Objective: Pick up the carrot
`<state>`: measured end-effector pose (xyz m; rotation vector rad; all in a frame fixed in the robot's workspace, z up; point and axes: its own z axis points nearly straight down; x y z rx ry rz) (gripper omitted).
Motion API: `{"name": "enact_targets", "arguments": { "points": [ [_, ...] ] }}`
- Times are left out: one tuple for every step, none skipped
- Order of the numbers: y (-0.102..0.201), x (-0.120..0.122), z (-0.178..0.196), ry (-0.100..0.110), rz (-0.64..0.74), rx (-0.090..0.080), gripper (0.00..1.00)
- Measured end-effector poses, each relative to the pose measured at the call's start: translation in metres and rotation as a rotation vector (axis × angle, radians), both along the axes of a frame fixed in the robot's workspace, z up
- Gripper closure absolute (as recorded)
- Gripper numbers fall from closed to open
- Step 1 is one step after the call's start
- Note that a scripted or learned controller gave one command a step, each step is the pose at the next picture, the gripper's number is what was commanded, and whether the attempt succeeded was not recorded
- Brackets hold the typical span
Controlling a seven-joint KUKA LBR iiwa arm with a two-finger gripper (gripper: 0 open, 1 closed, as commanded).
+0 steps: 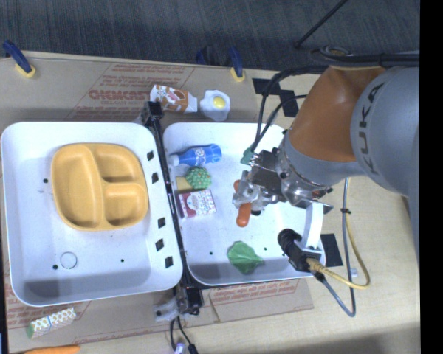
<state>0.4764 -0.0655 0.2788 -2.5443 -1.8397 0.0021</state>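
The orange carrot is in the right bin, near its middle right, pointing toward the front. My gripper is right over the carrot's upper half. Its dark fingers stand on either side of the carrot and are shut on it. The lower end of the carrot sticks out below the fingers, and a bit of orange shows above them. The grey arm with its orange band covers the bin's right rim.
The right bin also holds a blue bottle, a green knobbly fruit, a red-and-white packet and a green leafy piece. A yellow divided plate lies in the left bin. Cables trail at the front right.
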Motion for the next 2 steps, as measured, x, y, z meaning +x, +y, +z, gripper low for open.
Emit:
{"name": "enact_targets", "arguments": {
  "points": [
    [0.010, 0.000, 0.023, -0.001, 0.122, 0.000, 1.00],
    [0.031, -0.001, -0.056, 0.004, 0.138, 0.001, 1.00]
  ]
}}
